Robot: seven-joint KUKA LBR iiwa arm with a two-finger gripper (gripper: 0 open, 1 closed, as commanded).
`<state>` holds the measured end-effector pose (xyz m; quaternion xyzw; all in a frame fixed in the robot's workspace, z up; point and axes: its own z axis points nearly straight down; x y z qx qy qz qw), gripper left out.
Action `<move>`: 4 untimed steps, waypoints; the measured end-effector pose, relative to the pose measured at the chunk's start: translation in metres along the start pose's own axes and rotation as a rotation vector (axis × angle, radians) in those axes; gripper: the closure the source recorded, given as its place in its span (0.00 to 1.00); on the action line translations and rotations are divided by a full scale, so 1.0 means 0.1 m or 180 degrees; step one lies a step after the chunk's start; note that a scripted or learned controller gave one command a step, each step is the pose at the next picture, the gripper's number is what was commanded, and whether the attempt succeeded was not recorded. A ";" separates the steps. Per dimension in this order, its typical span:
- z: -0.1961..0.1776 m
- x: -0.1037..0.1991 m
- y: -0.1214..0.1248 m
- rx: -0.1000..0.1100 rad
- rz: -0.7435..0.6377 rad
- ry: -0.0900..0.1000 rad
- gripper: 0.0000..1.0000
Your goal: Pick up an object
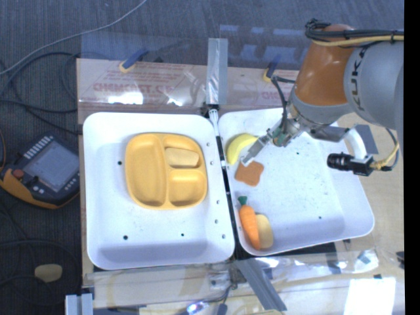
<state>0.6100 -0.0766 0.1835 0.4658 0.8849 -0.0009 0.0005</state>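
the arm (341,71) leans in from the right over the right bin (328,209), and its jaws (257,151) sit low at the bin's upper left corner, right against the yellow lemon-like fruit (237,147). one slim finger lies across the fruit's right side; whether the jaws are spread or closed, or have any hold on the fruit, i cannot tell from here.

to my eye the step in hand is closing on that fruit. it sits tight against the bin's left wall, so the grip would do best coming straight down with one finger each side of the fruit, clear of the wall, and then a slow lift. the round skin could easily squirt out sideways.

as for the 2 bins on the worktop (387,182): the right bin also has a flat orange-brown piece (250,173) just below the fruit, and near the front edge a carrot (248,220) lying against a pale tan piece (264,230). the left bin (105,195) carries a yellow divided tray (147,176), with a tan block (182,157) in its upper right compartment.
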 end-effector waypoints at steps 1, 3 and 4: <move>0.79 -0.04 -0.38 -0.0059 -0.0604 -0.0044 0.00; 0.74 -0.72 0.21 -0.0059 -0.0768 -0.0014 1.00; -0.22 -0.21 0.46 -0.0009 -0.0149 -0.0001 1.00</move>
